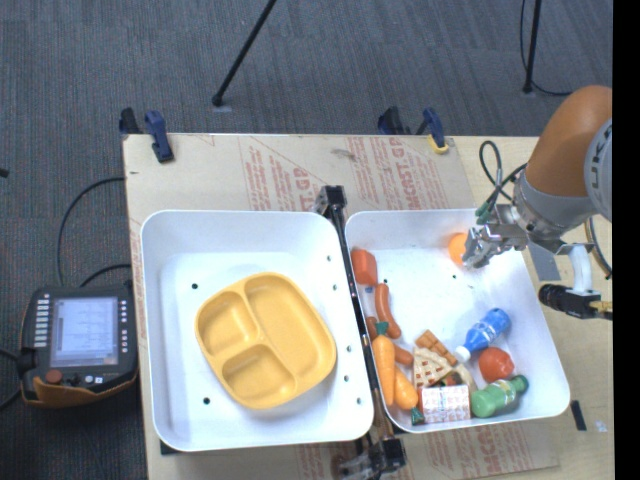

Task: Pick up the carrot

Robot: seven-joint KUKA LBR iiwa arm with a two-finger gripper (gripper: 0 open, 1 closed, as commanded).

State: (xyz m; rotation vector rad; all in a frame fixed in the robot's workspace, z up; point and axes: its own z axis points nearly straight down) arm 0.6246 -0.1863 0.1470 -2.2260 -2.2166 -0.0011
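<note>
The carrot (384,366) is a long orange piece lying along the left wall of the right bin (520,290), near its front. The gripper (478,249) hangs over the far right part of that bin, well away from the carrot. Just left of its fingers sits a small orange round thing (457,247). The view does not let me see how the jaws stand, and nothing shows held between them.
The right bin also holds sausages (386,313), a red-orange piece (364,266), a waffle slice (432,360), a blue bottle (486,329), a red item (495,364), a green bottle (500,396) and a small box (445,404). A yellow divided plate (265,339) lies in the left bin (170,298).
</note>
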